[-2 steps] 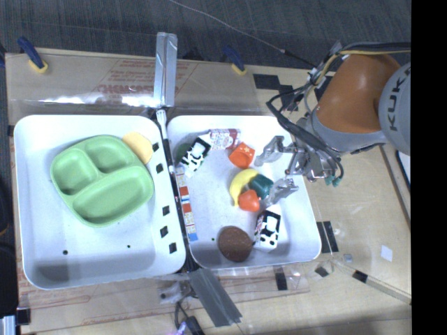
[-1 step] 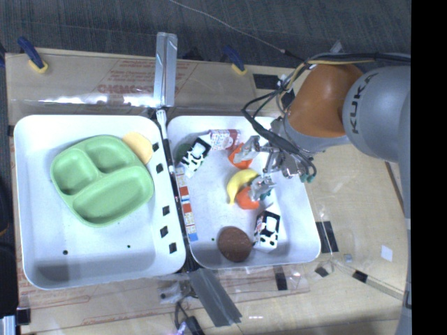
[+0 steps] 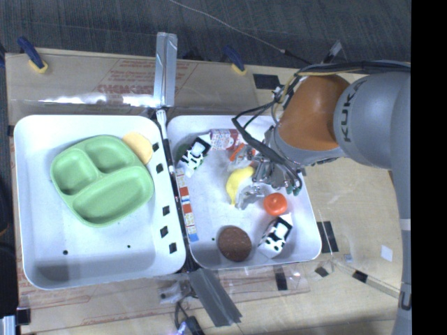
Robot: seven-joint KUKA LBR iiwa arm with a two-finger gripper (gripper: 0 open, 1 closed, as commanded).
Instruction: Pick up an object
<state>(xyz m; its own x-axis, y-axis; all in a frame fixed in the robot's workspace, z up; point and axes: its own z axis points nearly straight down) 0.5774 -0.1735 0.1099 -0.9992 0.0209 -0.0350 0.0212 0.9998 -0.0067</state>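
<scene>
My gripper (image 3: 250, 192) hangs low over the middle of the right bin (image 3: 209, 253), reaching in from the right. It sits right beside a yellow fruit-shaped toy (image 3: 236, 184) and partly overlaps its right side. A small orange-red ball (image 3: 276, 203) lies just right of the gripper. A brown round object (image 3: 235, 243) rests near the bin's front wall, with a black-and-white toy (image 3: 278, 234) next to it. Another black-and-white toy (image 3: 194, 153) and a red-and-white packet (image 3: 224, 139) lie toward the back.
The left bin (image 3: 42, 250) holds a green divided plate (image 3: 103, 179) with a yellow-orange object (image 3: 138, 145) at its back right corner. A ridge with black marks (image 3: 170, 201) separates the bins. Cables loop off the wrist above the right bin.
</scene>
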